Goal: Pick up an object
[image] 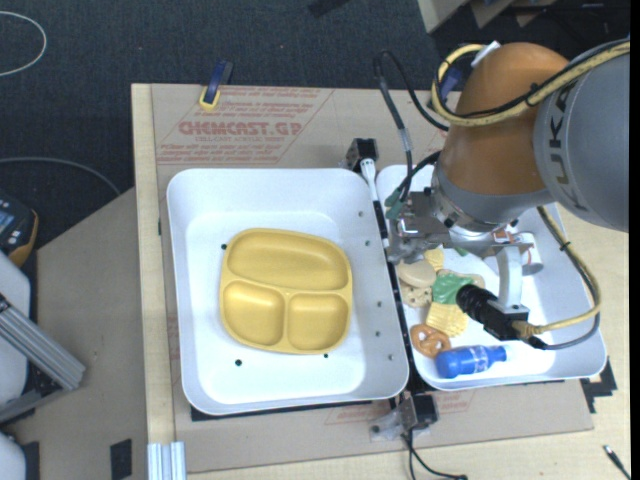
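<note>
Reaching down into the right bin (575, 353) for something to pick up.

From the overhead camera, my gripper (440, 253) hung low over the pile of small items; whether it was spread or closed I could not tell. The blue bottle (472, 359) lay toward the bin's near edge, long axis left-right, beside a pretzel (430, 341). The yellow tray (287, 290) sat in the left bin (190, 268).

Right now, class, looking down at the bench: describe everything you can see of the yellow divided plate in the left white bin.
The yellow three-compartment plastic plate looks smooth, matte and moulded, with rounded corners. One wide compartment runs along its far side; two smaller ones sit side by side nearer the camera. It lies flat, upright and slightly turned, roughly in the middle of the left white bin, resting on the bin's floor. Nothing lies in it or touches it from above.
</note>
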You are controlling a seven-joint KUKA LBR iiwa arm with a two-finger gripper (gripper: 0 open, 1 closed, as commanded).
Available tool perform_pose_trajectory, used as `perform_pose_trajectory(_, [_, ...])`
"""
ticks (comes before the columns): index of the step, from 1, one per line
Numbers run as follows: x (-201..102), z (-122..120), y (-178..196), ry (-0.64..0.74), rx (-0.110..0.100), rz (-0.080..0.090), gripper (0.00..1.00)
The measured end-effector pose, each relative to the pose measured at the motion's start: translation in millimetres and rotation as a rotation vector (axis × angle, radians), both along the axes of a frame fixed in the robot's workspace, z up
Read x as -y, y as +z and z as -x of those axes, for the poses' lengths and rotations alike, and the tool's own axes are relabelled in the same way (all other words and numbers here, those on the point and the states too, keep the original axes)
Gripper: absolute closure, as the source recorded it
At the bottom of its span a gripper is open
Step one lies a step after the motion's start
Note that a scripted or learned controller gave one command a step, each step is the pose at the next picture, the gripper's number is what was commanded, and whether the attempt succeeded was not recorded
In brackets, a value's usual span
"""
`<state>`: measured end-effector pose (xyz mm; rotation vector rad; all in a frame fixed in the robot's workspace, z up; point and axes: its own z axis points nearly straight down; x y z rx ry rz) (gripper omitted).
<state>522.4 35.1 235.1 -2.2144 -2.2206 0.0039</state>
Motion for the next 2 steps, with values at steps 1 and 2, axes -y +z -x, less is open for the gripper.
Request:
perform_pose_trajectory(1, [-21, 44, -20, -0.001, -0.002, 0.001, 1.00])
perform_pose_trajectory(2, [-18, 44, -5, -0.003, 0.008, 0.002, 1.00])
